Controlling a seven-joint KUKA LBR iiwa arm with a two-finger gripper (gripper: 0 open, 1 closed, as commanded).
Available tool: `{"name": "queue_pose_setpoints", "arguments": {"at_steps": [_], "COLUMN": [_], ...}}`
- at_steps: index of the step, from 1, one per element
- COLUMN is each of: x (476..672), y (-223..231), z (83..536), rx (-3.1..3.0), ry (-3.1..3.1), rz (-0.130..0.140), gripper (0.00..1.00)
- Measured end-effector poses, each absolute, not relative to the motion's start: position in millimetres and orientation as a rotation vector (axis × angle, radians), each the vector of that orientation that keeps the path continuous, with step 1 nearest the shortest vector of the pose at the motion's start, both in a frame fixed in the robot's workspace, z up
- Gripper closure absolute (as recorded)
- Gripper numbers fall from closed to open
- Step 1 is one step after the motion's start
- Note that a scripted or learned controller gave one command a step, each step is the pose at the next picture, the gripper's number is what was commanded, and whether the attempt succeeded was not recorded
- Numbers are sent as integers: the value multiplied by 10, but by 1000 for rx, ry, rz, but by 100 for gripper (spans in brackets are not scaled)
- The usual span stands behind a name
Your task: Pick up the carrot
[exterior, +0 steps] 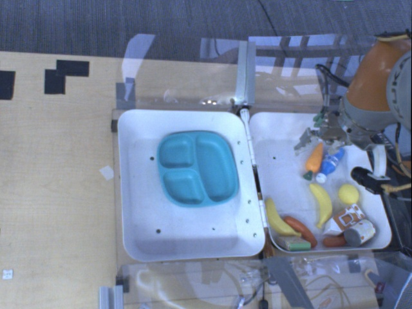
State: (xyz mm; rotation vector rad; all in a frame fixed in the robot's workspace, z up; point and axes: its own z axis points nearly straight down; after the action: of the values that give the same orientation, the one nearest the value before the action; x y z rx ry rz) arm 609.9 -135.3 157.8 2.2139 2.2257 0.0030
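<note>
The grey two-finger gripper point(320, 134) hangs spread open over the right white bin point(277, 134), empty. The small orange tapered carrot point(314, 158) lies just below it toward the near side, its long axis running nearly toward the gripper.

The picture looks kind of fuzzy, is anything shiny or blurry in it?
Camera view: soft all over, so small items in the right bin smear together; pale glare streaks lie on the clear panels behind the bins; the blue tray looks evenly lit; the gripper above the carrot is blurred.
</note>
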Motion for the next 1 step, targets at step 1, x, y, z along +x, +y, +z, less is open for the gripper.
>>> {"name": "queue_pose_setpoints", "arguments": {"at_steps": [1], "x": [6207], "y": [-1719], "z": [1008], "rx": [2147], "ry": [2282], "rz": [18], "gripper": [0]}}
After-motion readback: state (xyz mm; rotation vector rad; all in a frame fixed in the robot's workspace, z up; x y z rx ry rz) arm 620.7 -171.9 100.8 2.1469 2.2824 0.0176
